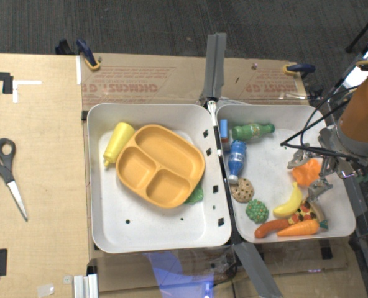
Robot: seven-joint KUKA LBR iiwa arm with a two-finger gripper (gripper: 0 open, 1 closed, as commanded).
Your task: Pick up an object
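Mostly plastic in the bins, wood and cardboard around them.

The two white bins (pixel 103 228) look like smooth, slightly glossy plastic. In the left one, the orange divided tray (pixel 160 164) is matt plastic, and the yellow bottle (pixel 117 143) touching its left edge is smooth plastic too. Right of the tray, the green bottle (pixel 252 131) and the blue bottle (pixel 236 158) shine a little. The bench (pixel 35 166) left of the bins looks like pale matt wood; the sheet (pixel 147 82) behind them looks like brown cardboard. The scissors (pixel 10 176) have metal blades.
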